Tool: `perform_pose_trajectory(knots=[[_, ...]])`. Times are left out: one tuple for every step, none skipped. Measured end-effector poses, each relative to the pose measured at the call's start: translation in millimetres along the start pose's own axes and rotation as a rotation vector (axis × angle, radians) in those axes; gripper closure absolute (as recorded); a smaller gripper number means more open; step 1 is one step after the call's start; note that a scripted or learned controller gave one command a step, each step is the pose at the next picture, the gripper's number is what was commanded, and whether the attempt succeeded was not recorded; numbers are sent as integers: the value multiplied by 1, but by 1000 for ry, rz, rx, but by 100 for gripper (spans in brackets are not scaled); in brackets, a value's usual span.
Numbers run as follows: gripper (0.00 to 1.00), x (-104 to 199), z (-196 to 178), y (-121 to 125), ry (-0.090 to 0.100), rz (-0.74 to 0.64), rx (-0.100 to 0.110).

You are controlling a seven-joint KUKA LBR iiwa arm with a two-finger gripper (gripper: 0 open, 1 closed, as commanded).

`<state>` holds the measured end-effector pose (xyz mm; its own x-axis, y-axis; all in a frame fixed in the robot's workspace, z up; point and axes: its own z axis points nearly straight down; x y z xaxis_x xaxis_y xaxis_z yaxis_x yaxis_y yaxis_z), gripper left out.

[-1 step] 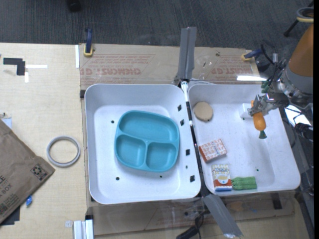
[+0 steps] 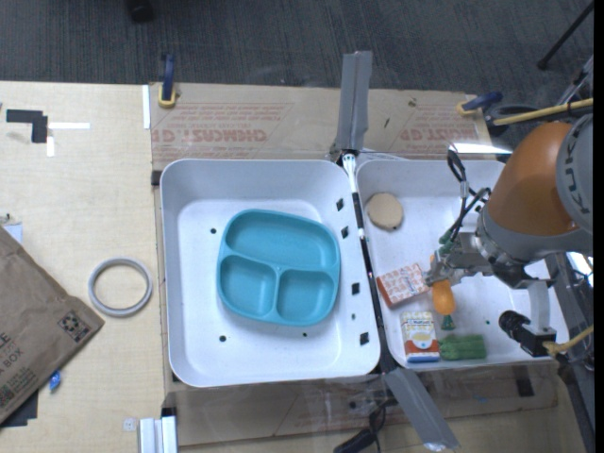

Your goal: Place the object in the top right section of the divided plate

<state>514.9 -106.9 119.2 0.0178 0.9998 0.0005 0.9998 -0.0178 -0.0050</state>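
The teal divided plate lies in the left bin, with one wide section along its far side and two smaller ones nearer the front. My gripper hangs low in the right bin, between a red and white packet and an orange carrot-shaped piece. It sits just above the carrot's upper end, and I cannot see whether it touches it. A tan round bun rests at the far left of the same bin.
A small carton and a green piece lie at the front of the right bin. The left bin holds the plate. A tape ring and a brown box sit on the bench to the left.
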Motion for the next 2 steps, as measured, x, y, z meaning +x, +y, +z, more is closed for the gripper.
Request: perform_pose_trajectory(knots=[[100, 66, -71, -33, -1, -80, -3], [100, 53, -137, 19, -3, -83, -3]])
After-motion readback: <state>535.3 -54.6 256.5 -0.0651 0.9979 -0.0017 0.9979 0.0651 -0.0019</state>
